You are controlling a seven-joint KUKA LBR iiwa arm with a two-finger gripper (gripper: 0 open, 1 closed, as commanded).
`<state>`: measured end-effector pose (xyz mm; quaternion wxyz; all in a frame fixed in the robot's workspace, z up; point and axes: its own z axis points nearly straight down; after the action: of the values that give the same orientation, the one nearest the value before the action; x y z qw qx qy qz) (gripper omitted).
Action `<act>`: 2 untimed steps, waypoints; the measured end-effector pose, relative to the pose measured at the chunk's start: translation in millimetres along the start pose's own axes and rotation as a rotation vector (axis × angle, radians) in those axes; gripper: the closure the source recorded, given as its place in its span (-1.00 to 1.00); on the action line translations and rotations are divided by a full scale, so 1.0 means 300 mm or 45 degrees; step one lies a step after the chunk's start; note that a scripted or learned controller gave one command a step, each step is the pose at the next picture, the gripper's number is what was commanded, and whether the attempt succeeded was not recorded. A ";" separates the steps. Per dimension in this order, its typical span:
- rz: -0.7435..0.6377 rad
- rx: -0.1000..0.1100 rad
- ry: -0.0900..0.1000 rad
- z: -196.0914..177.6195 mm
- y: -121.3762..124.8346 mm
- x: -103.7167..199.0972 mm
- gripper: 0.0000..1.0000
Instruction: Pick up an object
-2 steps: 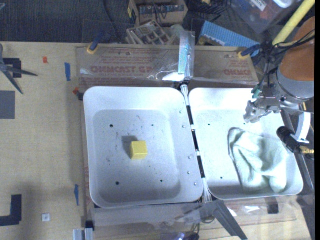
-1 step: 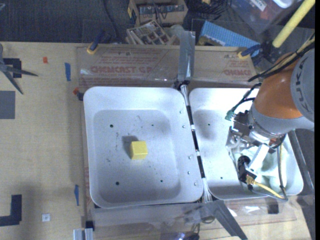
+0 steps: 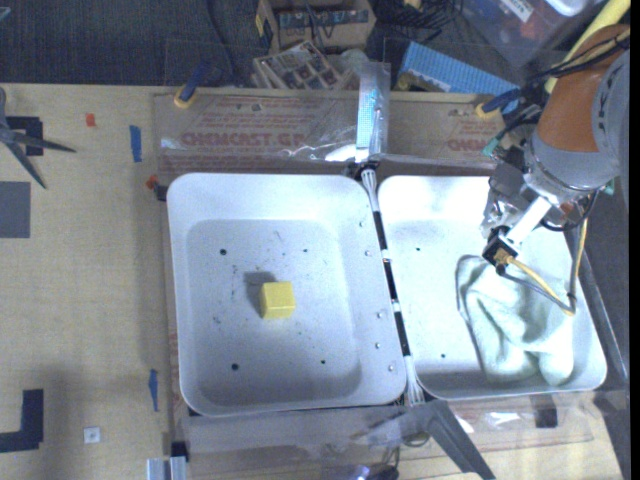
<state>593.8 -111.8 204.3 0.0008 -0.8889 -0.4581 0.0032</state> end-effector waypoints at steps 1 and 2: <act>-0.460 0.005 0.003 0.093 -0.261 -0.229 1.00; -0.339 -0.002 0.002 -0.049 -0.268 -0.279 1.00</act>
<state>480.0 -133.2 219.8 0.0007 -0.8202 -0.5720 0.0021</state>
